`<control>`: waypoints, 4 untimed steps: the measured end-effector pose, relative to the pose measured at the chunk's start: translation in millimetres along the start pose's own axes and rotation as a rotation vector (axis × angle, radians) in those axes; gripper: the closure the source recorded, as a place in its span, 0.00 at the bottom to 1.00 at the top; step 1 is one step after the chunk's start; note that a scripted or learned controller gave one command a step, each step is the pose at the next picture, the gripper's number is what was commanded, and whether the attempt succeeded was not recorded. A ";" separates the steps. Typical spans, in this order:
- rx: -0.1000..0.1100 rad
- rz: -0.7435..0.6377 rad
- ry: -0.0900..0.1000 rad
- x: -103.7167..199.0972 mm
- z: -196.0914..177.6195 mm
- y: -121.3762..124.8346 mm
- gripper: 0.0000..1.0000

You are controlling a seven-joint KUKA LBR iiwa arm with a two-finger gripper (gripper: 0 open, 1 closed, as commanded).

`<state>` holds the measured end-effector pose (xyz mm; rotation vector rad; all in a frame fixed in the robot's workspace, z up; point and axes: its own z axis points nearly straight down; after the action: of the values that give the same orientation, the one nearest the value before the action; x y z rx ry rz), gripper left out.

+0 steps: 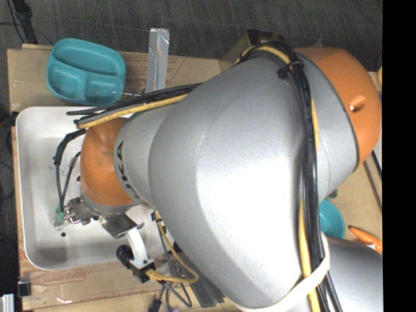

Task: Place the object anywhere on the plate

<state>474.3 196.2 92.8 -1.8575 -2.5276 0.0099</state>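
- One teal plate (86, 70) we count, far left beyond the white bin (29, 174).
- One grey arm (247, 174) blocks most; we cannot tell its grip state.

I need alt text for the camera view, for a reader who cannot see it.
A large grey robot arm with an orange band reaches from the right over a shallow white bin, hiding most of it. A teal divided plate lies beyond the bin's far corner, on the cardboard-covered bench.
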 end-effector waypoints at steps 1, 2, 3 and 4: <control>-0.005 0.255 0.000 -4.7 -85.2 -0.1 0.00; -0.006 0.092 0.000 -30.6 -170.5 110.7 0.00; 0.000 0.399 0.000 -5.8 -94.5 50.7 0.00; 0.004 0.390 0.001 -4.2 -103.9 50.9 1.00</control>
<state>524.9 207.5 196.3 -2.3107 -2.1184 0.0156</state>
